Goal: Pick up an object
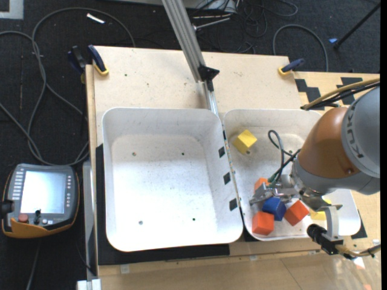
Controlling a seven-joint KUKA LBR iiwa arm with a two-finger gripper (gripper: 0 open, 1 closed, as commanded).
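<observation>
From my seat I see the counter (157, 77) as a pale, speckled board carrying two shallow white bins side by side, both of smooth plastic with rounded corners. The left bin (115, 162) has a lightly peppered floor. The right bin (290, 118) holds the blocks: a yellow cube (246, 141) sits alone toward its far side, well apart from the rest, matte and crisp-edged. Near the front wall a cluster lies packed together: a blue cube (274, 208) in the middle, an orange-red cube (262, 223) just beside it at the front-left, another orange-red cube (295, 212) on its right, and a sliver of a fourth orange block (261, 184) behind. The arm (344, 144) comes in from the right, grey with a glossy orange band, and its gripper (270, 193) is low over that cluster, right above the blue cube. I cannot tell how far the fingers are parted, nor whether they have hold of anything; the metal parts blur into the blocks there. A black cable (277, 147) loops up from the wrist. A slanted aluminium rail (184, 32) crosses the far counter, and a handheld control pad (39, 199) with a pale screen lies on the dark floor to the left.
</observation>
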